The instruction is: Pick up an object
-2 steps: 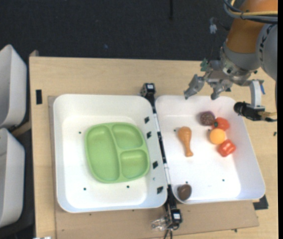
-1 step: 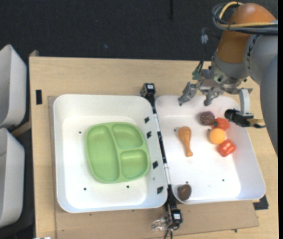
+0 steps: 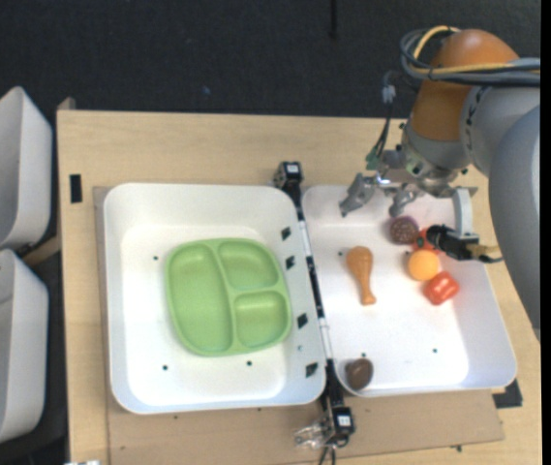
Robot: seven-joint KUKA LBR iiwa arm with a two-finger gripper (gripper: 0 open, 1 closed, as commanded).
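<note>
**So, tool hanging open over the right bin, nothing grabbed**

Okay, starting nearest the camera and working back. A small brown round thing sits in the near corner of the right bin. It's well apart from the tool, almost straight toward the camera from it, tucked against the wall the two bins share.

Next back, across that wall from the tool, a green divided plate lies flat in the left bin. It has three compartments, and I can't see anything in them.

Then the stuff worth picking. A tan drumstick lies on the bin floor a bit camera-side of the tool, fat end pointing toward it, close but not touching. A red chunk and an orange ball sit side by side on the arm side of the tool, a little nearer the camera than it. I can't tell whether those two touch. A dark maroon ball is the closest thing to the tool, just beside the arm-side finger.

Last, the tool itself is at the far end of the right bin with its fingers spread apart and only bare white bin between them. Both bins rest on a tan surface.
</note>
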